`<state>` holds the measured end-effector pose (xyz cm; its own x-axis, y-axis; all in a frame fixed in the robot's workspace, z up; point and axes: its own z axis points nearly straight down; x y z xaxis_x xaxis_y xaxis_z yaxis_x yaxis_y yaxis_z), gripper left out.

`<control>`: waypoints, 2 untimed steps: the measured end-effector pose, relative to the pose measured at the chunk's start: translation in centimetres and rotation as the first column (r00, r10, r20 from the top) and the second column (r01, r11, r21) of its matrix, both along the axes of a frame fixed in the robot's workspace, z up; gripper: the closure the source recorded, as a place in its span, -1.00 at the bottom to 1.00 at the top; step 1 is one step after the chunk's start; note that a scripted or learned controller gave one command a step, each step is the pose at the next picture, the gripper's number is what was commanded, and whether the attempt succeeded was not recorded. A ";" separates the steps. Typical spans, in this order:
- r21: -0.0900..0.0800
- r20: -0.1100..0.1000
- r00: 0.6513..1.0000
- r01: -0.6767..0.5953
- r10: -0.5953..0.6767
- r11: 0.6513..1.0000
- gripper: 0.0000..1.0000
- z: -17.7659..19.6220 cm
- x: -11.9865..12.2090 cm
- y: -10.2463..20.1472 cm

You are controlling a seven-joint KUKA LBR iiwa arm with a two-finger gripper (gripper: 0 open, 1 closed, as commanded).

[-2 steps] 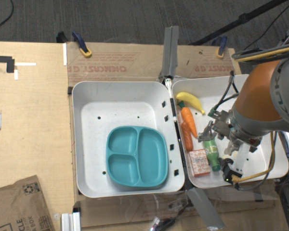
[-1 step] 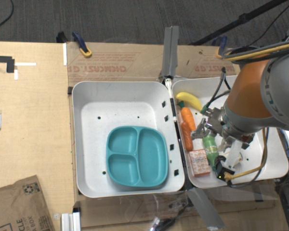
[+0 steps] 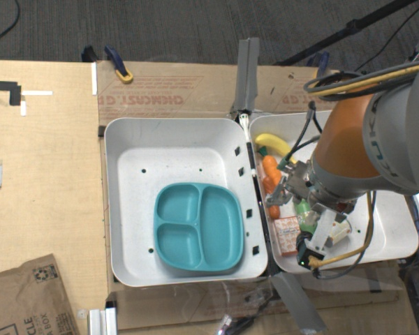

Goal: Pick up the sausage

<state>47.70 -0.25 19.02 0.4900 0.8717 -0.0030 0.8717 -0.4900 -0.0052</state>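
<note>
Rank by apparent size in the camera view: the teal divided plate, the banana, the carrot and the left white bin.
1. Left white bin, largest.
2. Teal divided plate, lying inside it.
3. Banana and carrot: both partly hidden in the right bin under the arm, so their order is unsure.

Grey arm (image 3: pixel 398 135) with a broad orange band (image 3: pixel 346 142) above the wrist; black and yellow cables (image 3: pixel 366 79) loop around it.

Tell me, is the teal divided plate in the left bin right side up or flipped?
Right side up: the teal divided plate lies flat on the left bin's floor, its three compartments facing the camera with nothing in them.
</note>
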 end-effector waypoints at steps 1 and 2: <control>-0.003 0.001 0.961 0.275 -0.275 0.961 -1.00 0.4 5.3 -3.7; -0.003 0.000 0.924 0.381 -0.381 0.924 -1.00 0.0 0.0 1.1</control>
